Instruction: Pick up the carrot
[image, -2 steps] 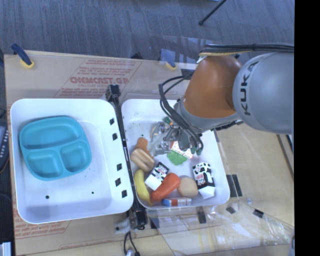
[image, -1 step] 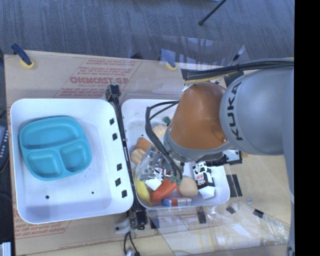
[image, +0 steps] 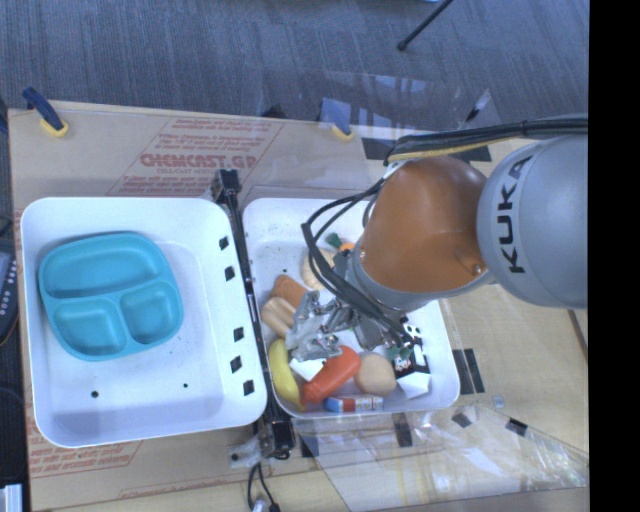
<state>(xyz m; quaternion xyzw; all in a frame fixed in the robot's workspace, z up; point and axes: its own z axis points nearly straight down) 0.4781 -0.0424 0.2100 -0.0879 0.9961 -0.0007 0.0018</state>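
Observation:
The carrot (image: 335, 375) is an orange-red tapered piece lying slantwise near the front of the right bin (image: 275, 225), between a yellow banana (image: 281, 375) and a tan rounded item (image: 377, 373). My gripper (image: 316, 338), a metal assembly under the orange wrist band, hangs low over the bin's middle, just up and left of the carrot's thick end. It looks very close to the carrot, but I cannot tell whether it touches it. The arm covers the back right part of the bin.
A sausage-like brown item (image: 284, 300) lies left of the gripper, and a marker (image: 352, 403) lies along the front wall. The left bin (image: 120, 410) holds a blue divided tray (image: 108, 292). A black divider (image: 240, 290) runs between the bins.

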